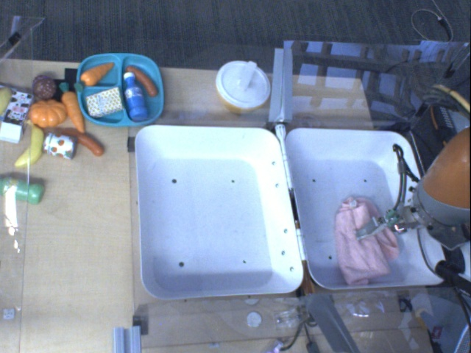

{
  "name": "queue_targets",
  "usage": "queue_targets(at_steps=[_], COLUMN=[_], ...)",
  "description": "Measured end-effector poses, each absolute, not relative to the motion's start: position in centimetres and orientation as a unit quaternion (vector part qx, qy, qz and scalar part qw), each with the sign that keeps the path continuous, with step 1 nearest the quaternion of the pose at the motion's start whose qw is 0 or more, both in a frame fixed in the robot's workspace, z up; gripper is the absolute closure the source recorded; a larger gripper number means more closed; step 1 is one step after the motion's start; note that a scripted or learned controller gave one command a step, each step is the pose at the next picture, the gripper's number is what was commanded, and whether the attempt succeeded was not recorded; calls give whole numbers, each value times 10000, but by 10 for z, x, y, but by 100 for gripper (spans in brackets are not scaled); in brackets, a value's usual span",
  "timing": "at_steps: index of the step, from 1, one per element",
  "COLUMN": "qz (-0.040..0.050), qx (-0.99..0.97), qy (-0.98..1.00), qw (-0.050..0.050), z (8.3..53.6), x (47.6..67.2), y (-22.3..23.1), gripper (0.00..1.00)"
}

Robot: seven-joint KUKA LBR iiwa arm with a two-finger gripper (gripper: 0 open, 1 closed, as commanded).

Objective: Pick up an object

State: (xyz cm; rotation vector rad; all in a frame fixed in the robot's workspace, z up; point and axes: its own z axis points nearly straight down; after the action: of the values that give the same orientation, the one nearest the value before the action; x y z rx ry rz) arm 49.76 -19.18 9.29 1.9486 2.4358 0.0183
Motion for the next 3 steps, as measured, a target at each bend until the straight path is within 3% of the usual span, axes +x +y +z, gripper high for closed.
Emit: queue_targets(at_steps=[3], qz=[48], qx=[5701], qy=[8214], qw=[127], z=[93], x=[495], y=[-176], gripper=[0])
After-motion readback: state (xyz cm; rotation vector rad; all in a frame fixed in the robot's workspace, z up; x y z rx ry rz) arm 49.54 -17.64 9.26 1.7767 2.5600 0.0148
